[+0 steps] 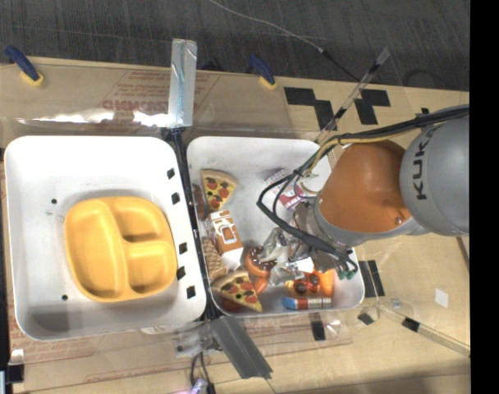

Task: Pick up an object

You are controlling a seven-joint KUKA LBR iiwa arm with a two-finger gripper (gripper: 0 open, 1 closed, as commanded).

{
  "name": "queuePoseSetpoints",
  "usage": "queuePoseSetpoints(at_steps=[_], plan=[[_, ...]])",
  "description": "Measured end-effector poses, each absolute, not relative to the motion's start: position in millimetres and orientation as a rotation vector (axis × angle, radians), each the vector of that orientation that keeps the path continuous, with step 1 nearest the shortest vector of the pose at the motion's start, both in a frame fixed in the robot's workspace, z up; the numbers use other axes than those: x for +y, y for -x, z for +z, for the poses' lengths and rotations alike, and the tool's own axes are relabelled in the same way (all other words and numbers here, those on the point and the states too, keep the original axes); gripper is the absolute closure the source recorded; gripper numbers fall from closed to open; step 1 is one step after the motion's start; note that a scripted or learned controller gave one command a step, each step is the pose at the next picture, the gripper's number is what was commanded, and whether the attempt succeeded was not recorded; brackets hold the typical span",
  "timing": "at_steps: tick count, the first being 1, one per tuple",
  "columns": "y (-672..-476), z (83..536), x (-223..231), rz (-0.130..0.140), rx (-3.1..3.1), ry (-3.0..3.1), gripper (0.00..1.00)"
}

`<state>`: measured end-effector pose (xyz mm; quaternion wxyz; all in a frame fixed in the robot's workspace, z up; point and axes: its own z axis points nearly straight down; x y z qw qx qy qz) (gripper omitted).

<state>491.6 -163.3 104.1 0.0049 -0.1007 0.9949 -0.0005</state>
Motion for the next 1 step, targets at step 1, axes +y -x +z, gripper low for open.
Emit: queuePoseSetpoints(at_steps=[1], plan=[[-549.7, 228.4, -73.1, -0.003, 3.110, 0.350, 1.00]])
